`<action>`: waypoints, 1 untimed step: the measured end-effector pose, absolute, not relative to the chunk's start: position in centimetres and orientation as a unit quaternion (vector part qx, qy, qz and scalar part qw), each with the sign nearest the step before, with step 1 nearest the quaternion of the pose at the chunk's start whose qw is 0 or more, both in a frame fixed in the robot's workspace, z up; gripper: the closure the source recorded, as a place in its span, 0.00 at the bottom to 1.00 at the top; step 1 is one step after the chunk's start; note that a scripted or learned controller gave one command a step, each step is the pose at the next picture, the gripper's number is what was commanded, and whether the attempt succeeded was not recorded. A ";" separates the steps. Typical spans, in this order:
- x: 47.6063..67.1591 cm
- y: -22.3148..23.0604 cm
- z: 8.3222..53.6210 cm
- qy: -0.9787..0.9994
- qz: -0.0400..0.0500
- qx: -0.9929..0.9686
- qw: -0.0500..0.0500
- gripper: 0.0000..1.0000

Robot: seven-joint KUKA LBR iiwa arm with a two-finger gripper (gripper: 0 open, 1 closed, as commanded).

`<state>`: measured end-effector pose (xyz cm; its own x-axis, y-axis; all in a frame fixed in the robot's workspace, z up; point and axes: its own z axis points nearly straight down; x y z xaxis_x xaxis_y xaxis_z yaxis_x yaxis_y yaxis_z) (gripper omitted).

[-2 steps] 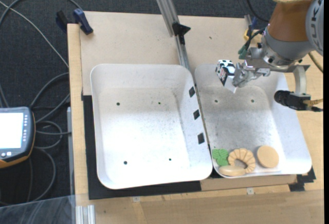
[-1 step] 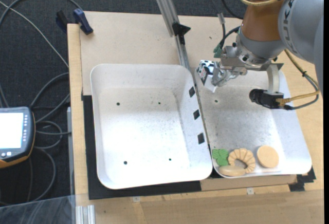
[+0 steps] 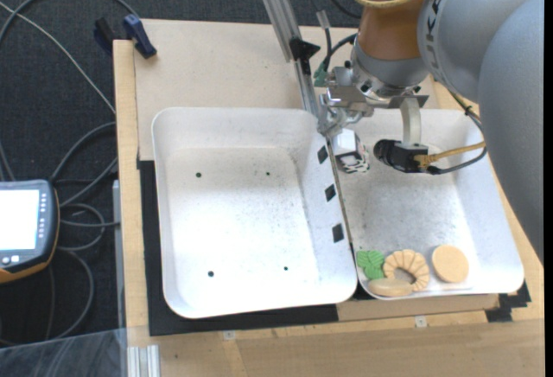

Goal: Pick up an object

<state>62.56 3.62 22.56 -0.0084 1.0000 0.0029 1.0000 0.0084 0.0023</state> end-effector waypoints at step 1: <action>63.6 8.1 23.5 -0.709 -0.002 -0.705 0.000 1.00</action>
